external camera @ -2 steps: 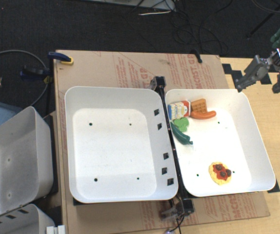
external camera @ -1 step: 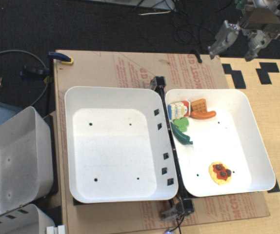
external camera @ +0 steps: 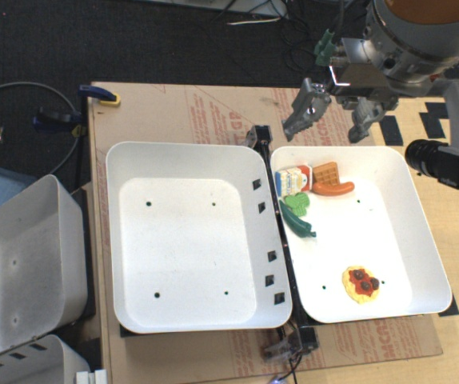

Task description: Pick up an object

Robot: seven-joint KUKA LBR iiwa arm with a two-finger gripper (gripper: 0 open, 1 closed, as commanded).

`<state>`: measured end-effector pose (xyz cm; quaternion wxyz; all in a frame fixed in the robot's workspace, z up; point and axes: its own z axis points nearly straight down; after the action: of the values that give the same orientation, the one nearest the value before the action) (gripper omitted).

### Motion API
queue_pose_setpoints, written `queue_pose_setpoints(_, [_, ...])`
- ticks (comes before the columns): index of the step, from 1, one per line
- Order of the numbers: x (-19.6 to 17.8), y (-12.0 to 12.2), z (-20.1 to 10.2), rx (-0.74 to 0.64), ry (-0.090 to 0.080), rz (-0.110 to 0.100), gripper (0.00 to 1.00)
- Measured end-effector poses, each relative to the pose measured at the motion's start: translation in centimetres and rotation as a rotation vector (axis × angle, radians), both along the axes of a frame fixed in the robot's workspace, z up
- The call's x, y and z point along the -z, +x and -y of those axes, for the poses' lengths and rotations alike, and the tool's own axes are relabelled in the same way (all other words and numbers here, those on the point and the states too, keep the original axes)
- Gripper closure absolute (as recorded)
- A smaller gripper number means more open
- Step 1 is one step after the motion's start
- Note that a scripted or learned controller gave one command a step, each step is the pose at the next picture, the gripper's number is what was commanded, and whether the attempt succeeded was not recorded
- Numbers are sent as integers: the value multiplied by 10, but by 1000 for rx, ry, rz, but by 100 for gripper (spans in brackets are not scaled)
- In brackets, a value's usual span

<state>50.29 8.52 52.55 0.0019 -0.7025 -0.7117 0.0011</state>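
Camera view: gripper hangs above far rim of right bin, fingers spread apart, nothing between them. Small carton sits in right bin's far-left corner, waffle and hot dog just right of it, green toy just in front. Pizza slice lies near right bin's front wall. Left bin touches right bin's left side.
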Motion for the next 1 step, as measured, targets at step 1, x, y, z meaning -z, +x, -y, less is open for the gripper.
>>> queue_pose_setpoints(1, [83,-27,-55,4,-3,-5,0])
